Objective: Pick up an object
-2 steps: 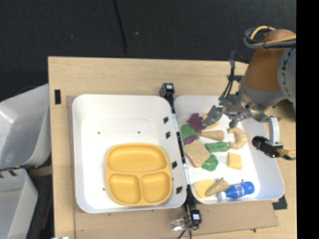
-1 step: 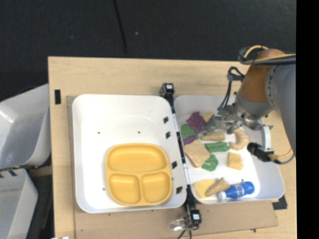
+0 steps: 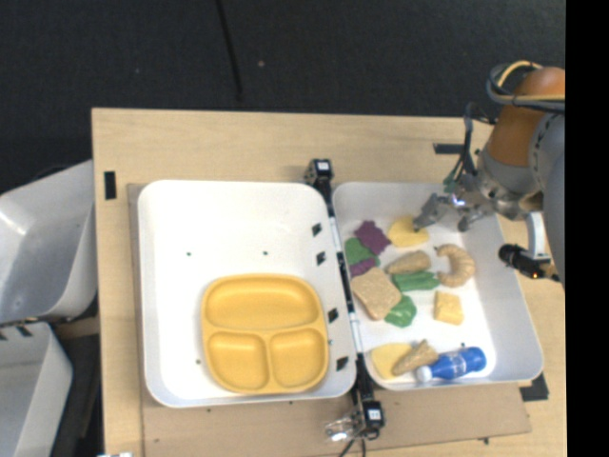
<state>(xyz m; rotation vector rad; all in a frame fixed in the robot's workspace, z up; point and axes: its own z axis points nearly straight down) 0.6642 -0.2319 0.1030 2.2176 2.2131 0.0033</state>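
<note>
I see my pincer spread open over the far edge of the right white plastic bin, grasping nothing, so the pick is not yet made. That bin holds toy food: a yellow wedge just beside the pincer, a purple piece, a tan bread slice and a blue bottle at its near edge. The left white bin holds a yellow three-compartment plastic tray
</note>
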